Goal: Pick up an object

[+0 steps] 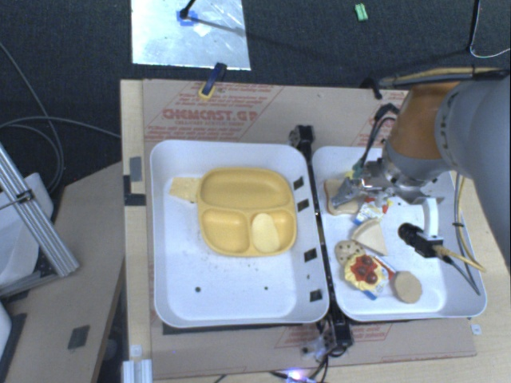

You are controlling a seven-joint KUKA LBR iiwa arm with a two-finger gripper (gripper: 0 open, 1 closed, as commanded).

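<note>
Metal jaws point(349, 190) sit low by the right bin's point(459, 306) left wall over a pale toy point(342, 206), spread unclear, so I'd descend squarely before closing.

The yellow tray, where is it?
The yellow tray lies in the left bin, near the middle, with a pale flat piece at its upper-left corner.

One fixed camera looks down at a slant on both bins point(239, 313).
</note>
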